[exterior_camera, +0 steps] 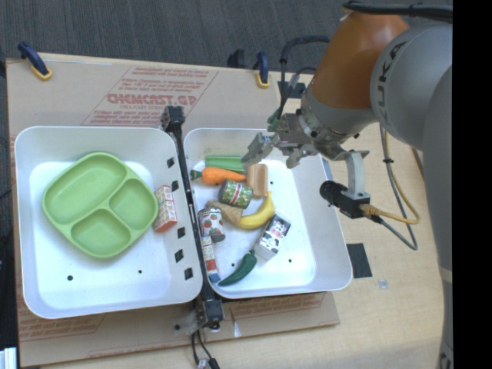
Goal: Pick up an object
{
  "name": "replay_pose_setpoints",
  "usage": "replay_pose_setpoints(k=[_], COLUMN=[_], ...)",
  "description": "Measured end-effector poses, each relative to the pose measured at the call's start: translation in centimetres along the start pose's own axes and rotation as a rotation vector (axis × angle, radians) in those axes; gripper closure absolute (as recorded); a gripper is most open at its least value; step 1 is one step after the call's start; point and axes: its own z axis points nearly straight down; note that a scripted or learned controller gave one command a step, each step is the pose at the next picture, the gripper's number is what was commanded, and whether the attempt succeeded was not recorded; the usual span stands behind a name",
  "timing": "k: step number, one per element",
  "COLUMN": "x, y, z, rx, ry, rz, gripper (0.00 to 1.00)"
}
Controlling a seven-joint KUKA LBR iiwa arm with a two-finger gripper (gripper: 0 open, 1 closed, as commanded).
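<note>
Cardboard (154,98) printed "CHEMCAST GP"

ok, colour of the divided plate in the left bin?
Light green: the divided plate, clearest in the camera view.

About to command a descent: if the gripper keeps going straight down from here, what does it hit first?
Probably the tan block beside the carrot in the right bin; the gripper hangs just above it. Depth is unclear from this slant.

The gripper (274,150) hangs open over the right bin (327,237). Below it lie a carrot (217,175), a banana (255,216) and a can (235,194).
</note>
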Motion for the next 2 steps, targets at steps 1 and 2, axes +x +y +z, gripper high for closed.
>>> replay_pose_setpoints(k=[1,2], x=[8.2,8.2], y=[-7.1,-7.0], z=[-0.3,-1.4], rx=[-0.001,-0.002], ry=[-0.001,-0.002], rz=[-0.004,-0.005], gripper=[0.0,1.0])
